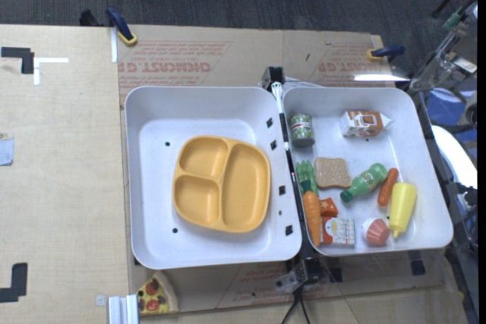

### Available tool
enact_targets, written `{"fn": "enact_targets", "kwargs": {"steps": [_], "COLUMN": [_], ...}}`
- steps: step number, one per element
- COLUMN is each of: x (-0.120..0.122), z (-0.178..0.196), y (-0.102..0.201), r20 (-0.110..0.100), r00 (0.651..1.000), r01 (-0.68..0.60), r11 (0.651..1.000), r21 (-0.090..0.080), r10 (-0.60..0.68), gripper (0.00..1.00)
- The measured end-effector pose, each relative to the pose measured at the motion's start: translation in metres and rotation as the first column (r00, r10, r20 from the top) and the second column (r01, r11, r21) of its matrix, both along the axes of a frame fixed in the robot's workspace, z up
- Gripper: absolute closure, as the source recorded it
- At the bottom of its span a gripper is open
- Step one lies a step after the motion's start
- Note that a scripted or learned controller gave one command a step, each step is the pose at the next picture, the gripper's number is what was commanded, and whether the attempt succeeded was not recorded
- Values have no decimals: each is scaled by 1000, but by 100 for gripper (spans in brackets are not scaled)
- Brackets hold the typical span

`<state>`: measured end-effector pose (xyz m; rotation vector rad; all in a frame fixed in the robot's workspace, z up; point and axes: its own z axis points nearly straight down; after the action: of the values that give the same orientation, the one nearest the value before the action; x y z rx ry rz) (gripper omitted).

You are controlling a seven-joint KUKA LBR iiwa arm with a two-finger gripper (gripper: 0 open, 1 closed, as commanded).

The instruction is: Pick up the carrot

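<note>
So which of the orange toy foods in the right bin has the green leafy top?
The carrot, lying against the right bin's left wall. The smaller orange-red piece beside the yellow bottle has none.

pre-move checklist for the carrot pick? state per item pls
1. Carrot located, in the right bin against its left wall: ok.
2. Carrot top exposed, nothing lying on it: ok.
3. Room for fingers: not ok, the red box touches its right side and the wall crowds its left.
4. Gripper state: cannot tell.
5. Yellow plate in the left bin, apart from the carrot: ok.
</note>
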<state>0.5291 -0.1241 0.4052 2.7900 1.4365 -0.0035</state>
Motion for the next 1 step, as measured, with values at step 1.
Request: {"fn": "enact_targets", "kwargs": {"steps": [1], "x": [32], "z": [65], "y": [-3], "r20": [-3], "r00": [1000], "r01": [-25], "r11": [1000], "r21": [1], "r10": [25], "gripper": [0]}}
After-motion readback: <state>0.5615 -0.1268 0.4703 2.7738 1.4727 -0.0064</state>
